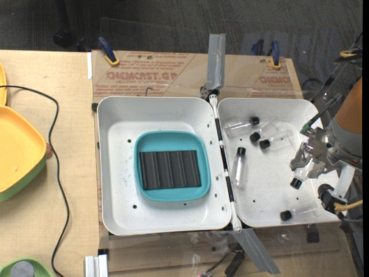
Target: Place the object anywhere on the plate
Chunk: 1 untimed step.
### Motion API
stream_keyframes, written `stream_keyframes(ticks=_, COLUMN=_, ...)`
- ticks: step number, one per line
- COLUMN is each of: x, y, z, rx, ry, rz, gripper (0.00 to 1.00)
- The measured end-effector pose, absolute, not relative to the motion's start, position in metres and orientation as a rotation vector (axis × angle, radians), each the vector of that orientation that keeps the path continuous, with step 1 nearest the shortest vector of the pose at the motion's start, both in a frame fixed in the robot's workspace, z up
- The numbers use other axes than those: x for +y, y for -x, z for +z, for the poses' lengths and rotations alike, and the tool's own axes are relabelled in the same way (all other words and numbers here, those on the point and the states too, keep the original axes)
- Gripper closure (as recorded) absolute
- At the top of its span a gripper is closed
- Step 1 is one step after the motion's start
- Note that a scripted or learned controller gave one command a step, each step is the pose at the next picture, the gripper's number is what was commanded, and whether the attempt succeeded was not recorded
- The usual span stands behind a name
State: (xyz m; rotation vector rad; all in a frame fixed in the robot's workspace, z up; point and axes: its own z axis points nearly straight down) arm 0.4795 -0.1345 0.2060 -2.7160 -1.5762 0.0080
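While we can't pick out which vial (pixel 296 182) is meant w/ certainty, the likeliest one sits just under the gripper (pixel 304 165) in the right bin (pixel 271 212), a clear tube w/ a black cap, touching or nearly touching the fingers. We can't tell whether the jaws are wide or narrow, since the wrist hardware hides the gap, and we see nothing clearly pinched between them. Risk from here, in our judgement: the tube is round and slick, so it may roll off or slip out on closing, and a miss would leave the arm carrying nothing over to the teal plate (pixel 172 198). Its ribbed dark centre could also let a vial roll to the rim. The divider (pixel 222 154) btwn bins is another snag point on the way across. Containers: the right bin holds several more vials, incl. a cluster (pixel 258 133) near its top, one long vial (pixel 239 165) by the divider, and another (pixel 294 213) near the bottom edge. The left bin (pixel 115 172) holds just the plate.
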Motion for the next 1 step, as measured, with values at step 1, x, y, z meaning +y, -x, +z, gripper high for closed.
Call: stream_keyframes(ticks=1, x=-0.1346, y=-0.4795, z=0.2061, rx=-1.576, ry=2.717, rz=0.008, gripper=0.00)
